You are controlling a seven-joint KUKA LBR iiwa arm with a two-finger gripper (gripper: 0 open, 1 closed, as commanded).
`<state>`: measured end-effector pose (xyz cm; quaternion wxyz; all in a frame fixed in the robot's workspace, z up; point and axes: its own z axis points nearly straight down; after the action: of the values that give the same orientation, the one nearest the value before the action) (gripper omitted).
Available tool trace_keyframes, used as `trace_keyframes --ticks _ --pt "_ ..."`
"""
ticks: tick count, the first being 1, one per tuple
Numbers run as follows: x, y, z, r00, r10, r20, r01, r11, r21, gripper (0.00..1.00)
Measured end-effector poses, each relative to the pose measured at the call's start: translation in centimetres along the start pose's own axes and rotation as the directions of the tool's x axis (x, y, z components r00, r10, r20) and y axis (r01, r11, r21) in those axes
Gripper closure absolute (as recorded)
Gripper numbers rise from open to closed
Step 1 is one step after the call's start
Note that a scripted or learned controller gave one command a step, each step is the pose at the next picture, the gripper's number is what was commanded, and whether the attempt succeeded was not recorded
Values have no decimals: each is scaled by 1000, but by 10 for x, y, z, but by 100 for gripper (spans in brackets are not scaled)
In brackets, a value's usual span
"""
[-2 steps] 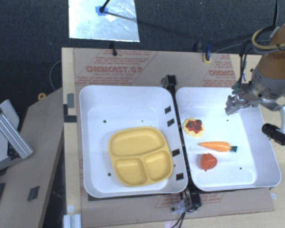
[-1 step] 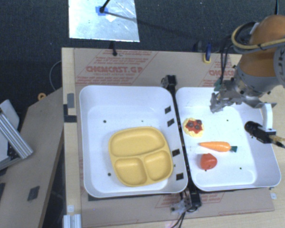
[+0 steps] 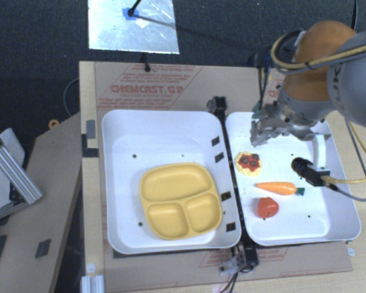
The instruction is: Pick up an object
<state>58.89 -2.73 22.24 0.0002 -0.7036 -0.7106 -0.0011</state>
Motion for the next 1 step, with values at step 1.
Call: trace_keyframes --ticks 1 --pt "64 9 2 1000 -2 -1 2 1000 -1 100"
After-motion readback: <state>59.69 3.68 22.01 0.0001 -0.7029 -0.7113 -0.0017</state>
